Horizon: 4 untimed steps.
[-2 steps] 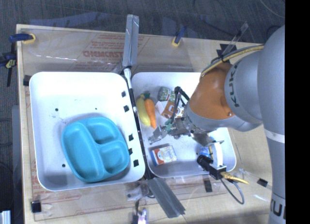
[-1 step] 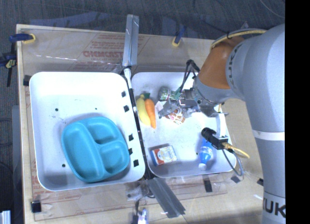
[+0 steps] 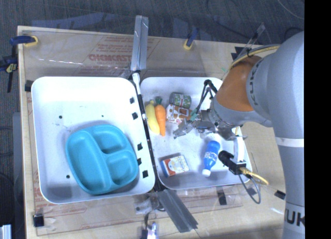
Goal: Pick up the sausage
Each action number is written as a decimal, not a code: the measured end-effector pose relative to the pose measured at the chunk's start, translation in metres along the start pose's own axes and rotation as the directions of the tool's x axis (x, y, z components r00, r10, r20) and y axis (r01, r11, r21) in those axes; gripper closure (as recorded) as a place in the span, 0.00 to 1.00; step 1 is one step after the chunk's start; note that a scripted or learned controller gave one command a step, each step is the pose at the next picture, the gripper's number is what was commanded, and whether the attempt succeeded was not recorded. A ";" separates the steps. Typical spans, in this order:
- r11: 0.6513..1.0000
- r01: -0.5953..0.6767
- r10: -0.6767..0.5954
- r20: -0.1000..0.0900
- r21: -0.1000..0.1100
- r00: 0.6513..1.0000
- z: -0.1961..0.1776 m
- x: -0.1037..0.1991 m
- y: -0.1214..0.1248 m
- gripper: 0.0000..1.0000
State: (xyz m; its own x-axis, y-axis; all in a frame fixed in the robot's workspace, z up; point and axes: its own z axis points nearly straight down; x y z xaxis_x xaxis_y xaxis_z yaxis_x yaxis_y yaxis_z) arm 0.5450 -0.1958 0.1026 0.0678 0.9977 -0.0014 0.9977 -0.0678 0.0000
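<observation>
1. A small carton (image 3: 174, 164) is lying toward the 6 o'clock edge of the right bin (image 3: 192, 181), nearest the camera, with a blue-and-white bottle (image 3: 210, 156) lying just beside it at 3 o'clock
2. The gripper (image 3: 181, 128) is hanging over the middle of that bin, with the arm reaching in from 3 o'clock; I cannot tell whether it is open or closed (its tip is blurring into the white floor)
3. The sausage (image 3: 178, 112) is seemingly the reddish-and-white piece lying just at 12 o'clock of the gripper, though this is uncertain
4. A carrot (image 3: 161, 119) and a yellow piece (image 3: 152, 117) are lying side by side at the gripper's 9 o'clock, and a can (image 3: 180, 100) is sitting at 12 o'clock of the sausage
5. A blue divided tray (image 3: 102, 157) is resting in the left bin (image 3: 67, 103), toward 6 o'clock
</observation>
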 end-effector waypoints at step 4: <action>0.941 0.338 -0.338 -0.002 0.002 0.941 0.011 0.025 0.026 0.00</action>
State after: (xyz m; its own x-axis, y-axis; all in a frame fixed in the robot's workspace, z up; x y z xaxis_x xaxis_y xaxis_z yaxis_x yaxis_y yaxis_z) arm 0.5723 -0.1722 0.0911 -0.2733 0.9619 0.0006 0.9619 0.2733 -0.0024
